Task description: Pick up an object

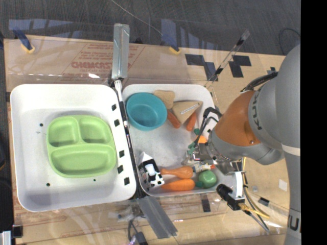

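Note:
The right bin [168, 146] holds a teal bowl [146, 111] at its back left, a tan wedge [185, 107] and a pale slice [164, 97] behind it, and small orange carrots [191, 121] near the middle. Along the front wall lie two orange carrots [178, 185], a green round piece [207, 178] and a black-and-white toy [151, 173]. My gripper [198, 156] is low in the bin's right front part, just above the green piece and the carrots. The wrist hides its fingertips.
The left bin [30, 152] carries a green divided plate [80, 145]. A metal bar [120, 50] stands at the back between the bins. The grey arm with its orange band [240, 124] covers the right bin's right side. Cardboard and tape surround the bins.

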Robot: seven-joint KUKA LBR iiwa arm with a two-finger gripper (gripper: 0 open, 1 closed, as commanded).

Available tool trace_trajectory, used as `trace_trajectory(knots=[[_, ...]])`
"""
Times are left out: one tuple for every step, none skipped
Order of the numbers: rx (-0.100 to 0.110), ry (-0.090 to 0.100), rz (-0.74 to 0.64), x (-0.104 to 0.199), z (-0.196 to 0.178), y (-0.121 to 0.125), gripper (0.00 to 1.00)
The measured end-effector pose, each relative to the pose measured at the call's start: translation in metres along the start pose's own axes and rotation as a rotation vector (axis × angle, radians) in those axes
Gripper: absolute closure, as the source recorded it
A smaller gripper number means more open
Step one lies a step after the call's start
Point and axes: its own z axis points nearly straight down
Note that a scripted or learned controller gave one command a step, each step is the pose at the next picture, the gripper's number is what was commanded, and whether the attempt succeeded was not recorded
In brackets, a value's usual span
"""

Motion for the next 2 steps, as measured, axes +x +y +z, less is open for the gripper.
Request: trace_trajectory(knots=[[-0.005, 0.002, 0.154, 0.029, -0.101, 0.011, 1.00], [0.006, 0.004, 0.422, 0.022, -0.012, -0.003, 1.00]])
